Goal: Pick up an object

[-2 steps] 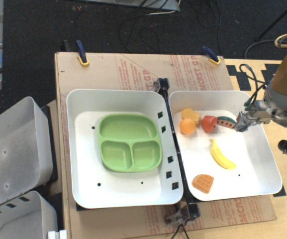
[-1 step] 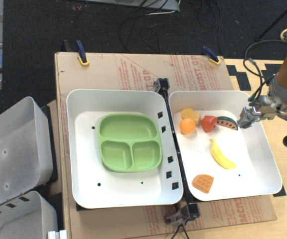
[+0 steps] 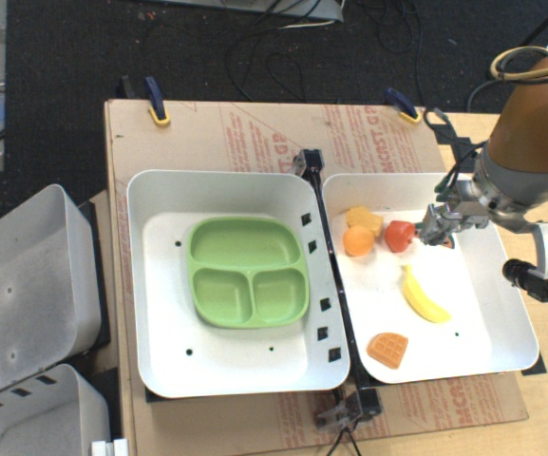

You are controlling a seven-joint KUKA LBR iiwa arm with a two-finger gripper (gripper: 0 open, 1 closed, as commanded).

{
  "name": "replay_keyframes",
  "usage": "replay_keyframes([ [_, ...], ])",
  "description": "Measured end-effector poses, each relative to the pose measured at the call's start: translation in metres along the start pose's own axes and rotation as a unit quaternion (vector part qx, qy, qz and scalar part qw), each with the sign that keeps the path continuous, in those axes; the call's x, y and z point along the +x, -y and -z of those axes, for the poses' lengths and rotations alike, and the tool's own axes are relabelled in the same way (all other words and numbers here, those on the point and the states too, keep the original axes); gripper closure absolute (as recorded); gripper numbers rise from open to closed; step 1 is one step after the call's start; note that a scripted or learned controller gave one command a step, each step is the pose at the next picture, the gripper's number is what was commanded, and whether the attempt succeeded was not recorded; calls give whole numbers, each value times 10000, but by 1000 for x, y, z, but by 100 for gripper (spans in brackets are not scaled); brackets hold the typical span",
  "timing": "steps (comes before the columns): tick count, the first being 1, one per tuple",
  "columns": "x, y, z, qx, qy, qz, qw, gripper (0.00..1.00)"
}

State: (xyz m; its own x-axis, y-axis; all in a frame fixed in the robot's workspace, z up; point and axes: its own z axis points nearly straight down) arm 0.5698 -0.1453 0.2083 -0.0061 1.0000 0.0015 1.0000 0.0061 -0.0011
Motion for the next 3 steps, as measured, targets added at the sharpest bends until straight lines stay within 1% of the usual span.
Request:
replay_keyframes([
  [1,52,-9,12,-14,7,2,10000,100],
  [2,109,-17,7,-7,6,7,10000,100],
  [3,163,-11,2,2,6,-3,10000,100],
])
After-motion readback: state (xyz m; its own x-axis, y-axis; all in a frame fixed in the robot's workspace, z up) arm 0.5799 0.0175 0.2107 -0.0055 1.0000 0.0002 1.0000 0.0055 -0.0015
